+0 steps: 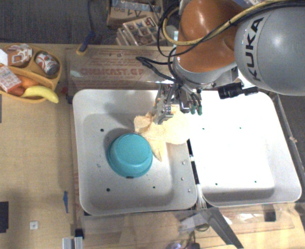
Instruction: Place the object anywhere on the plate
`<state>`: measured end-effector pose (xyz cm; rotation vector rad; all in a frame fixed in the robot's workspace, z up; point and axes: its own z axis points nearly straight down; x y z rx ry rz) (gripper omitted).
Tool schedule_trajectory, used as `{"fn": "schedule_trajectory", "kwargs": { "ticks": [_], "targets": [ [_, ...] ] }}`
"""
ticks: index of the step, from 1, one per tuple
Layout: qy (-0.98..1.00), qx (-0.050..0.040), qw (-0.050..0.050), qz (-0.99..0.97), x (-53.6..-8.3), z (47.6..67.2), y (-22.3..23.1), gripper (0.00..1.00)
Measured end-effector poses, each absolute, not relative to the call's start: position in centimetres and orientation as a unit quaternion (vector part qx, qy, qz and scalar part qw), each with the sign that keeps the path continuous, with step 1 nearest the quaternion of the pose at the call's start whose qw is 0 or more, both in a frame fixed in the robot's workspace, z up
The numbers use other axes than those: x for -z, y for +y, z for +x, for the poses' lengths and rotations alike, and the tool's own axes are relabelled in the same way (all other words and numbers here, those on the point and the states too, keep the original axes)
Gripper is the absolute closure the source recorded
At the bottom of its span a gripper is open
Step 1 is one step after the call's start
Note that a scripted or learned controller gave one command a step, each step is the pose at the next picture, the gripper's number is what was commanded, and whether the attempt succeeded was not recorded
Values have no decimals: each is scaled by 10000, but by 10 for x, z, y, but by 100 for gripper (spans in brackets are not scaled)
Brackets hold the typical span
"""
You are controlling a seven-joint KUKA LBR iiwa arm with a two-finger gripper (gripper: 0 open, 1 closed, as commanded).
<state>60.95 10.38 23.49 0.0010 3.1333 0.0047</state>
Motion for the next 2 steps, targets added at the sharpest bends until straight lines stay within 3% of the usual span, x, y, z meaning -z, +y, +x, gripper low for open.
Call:
{"fn": "schedule_trajectory", "kwargs": {
  "ticks": [1,2],
  "targets": [
    [10000,-11,16,-18,-230,596,153,100],
    [10000,-11,17,-16,-230,596,153,0]
  ]
}}
